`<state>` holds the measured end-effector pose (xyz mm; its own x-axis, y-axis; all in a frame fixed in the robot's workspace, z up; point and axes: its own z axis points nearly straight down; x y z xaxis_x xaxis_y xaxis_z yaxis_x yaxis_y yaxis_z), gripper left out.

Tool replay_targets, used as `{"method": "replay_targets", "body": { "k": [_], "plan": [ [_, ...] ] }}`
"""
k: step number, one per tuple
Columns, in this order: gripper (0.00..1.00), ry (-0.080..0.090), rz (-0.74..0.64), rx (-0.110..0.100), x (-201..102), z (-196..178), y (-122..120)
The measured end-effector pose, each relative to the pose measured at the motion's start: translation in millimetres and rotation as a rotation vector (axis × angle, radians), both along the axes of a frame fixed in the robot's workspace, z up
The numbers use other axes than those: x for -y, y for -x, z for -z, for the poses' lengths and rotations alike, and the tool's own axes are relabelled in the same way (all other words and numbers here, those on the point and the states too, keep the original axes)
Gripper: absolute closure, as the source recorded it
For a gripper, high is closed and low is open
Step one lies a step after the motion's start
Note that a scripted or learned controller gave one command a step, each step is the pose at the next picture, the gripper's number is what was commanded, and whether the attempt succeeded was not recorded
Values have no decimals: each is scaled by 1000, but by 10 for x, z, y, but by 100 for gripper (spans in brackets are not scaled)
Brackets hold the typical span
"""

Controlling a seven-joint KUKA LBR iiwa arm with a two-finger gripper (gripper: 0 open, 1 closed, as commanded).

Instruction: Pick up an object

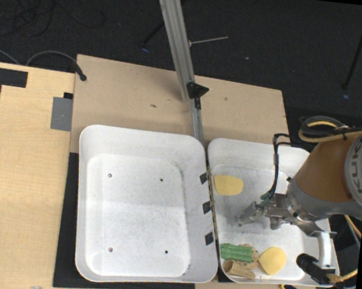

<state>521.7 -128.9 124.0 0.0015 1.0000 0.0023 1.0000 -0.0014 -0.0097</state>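
Right bin (pixel 251 157): yellow pieces, green object (pixel 236 251).

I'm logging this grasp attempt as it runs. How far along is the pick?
Done: the arm has reached over the right bin, with the gripper low above its floor. In hand: nothing visible between the fingers. Left: the pale yellow piece, green object, yellow ball and tan scrap all lie in the bin, unlifted.
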Motion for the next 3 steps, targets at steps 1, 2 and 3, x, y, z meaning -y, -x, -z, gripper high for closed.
{"method": "replay_targets", "body": {
  "k": [1, 2, 3],
  "plan": [
    [100, 1, 6, 4, 19, -128, -9],
    [100, 2, -2, 12, -25, -743, -9],
    [100, 3, -2, 12, -16, -1236, -19]
  ]
}}
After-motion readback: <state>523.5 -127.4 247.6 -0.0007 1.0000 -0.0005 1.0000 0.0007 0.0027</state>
